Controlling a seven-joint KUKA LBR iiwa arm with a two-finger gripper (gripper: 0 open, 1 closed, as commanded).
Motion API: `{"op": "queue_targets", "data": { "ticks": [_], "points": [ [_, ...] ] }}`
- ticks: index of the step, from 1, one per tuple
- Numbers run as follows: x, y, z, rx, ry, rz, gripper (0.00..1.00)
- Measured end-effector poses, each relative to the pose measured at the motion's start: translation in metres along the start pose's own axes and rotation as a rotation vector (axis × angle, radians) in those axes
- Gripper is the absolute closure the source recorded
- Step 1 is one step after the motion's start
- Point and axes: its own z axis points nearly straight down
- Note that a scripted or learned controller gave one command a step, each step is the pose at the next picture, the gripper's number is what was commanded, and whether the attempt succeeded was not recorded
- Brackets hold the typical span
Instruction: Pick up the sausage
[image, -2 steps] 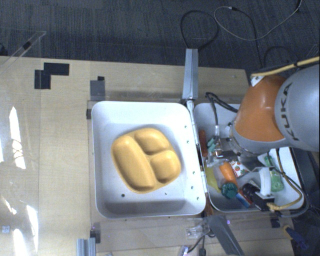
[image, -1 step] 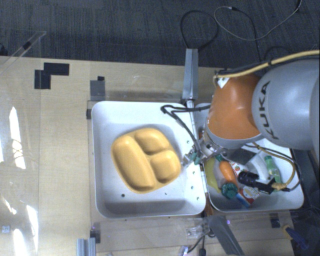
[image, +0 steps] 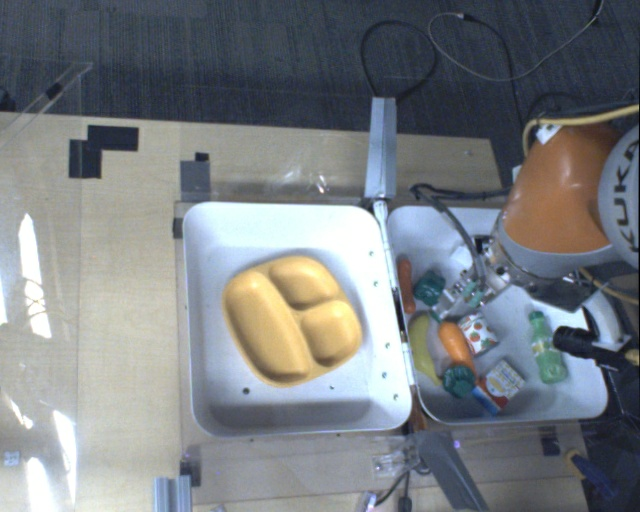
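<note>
Arm: grey KUKA arm with broad orange band (image: 560, 195), entering from the right, cut off by the frame edge; its bulk hides the right bin's upper right corner.
Gripper: small two-finger gripper (image: 470, 292) low over the right bin; too small and cluttered to tell its state.
Sausage: slim reddish-orange sausage (image: 405, 285) lying lengthwise against the right bin's left wall, apart from the gripper, nothing gripping it.
Right bin: shallow white bin (image: 590, 395), crowded.
Near gripper: teal lump (image: 429, 290) just left of it; orange carrot-like piece (image: 456, 342) below.
Other contents: yellow banana-shaped item (image: 421, 345), partly covered; small printed cartons (image: 503, 380), labels unreadable; green bottle (image: 546, 350).
Left bin: shallow white bin (image: 210, 300) holding one large yellow three-lobed moulded piece (image: 290, 318).
</note>
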Motion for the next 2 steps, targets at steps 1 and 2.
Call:
{"op": "queue_targets", "data": {
  "ticks": [1,2],
  "points": [
    [0.058,0.054,0.025,0.002,0.003,0.06,1.0],
    [0.01,-0.007,-0.032,0.0,0.0,0.105,1.0]
  ]
}}
